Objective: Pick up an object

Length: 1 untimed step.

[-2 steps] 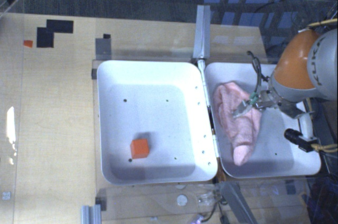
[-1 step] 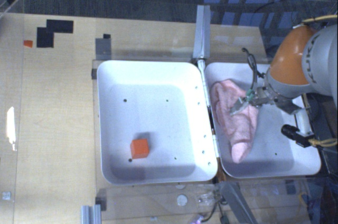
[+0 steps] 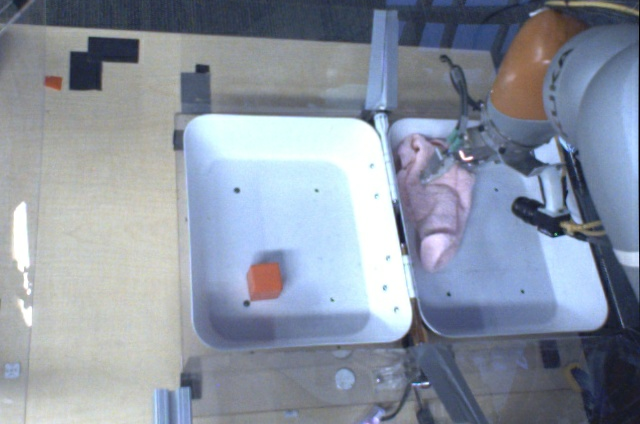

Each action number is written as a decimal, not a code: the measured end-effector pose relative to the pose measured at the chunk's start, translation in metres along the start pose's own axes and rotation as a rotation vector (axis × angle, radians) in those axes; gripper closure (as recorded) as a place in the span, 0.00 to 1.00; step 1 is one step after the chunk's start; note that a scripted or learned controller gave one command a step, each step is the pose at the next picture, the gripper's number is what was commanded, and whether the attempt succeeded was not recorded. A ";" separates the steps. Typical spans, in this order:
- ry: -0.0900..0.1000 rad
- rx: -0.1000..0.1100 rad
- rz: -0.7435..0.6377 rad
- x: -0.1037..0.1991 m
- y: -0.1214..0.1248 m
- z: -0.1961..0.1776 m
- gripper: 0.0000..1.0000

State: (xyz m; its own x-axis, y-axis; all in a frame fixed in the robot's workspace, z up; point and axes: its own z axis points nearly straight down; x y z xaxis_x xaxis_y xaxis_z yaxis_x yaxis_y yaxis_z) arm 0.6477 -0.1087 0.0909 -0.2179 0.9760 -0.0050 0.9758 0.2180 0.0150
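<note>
The gripper [image 3: 452,155] sits on the pink cloth [image 3: 437,197] at the right bin's [image 3: 520,307] ten o'clock, nothing lifted yet; jaws' state unclear.

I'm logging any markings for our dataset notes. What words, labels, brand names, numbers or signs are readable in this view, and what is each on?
None: no readable text anywhere in this view.
The orange block, pink cloth and both white bins show no print.
The black shapes and small orange square on the bench are plain patches, not letters.
</note>
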 end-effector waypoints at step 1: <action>0.005 0.013 -0.048 -0.009 0.021 0.001 0.00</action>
State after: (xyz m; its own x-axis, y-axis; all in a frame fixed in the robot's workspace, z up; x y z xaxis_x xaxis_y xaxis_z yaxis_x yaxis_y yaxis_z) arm 0.6703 -0.1127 0.0903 -0.2643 0.9644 -0.0001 0.9644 0.2643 0.0016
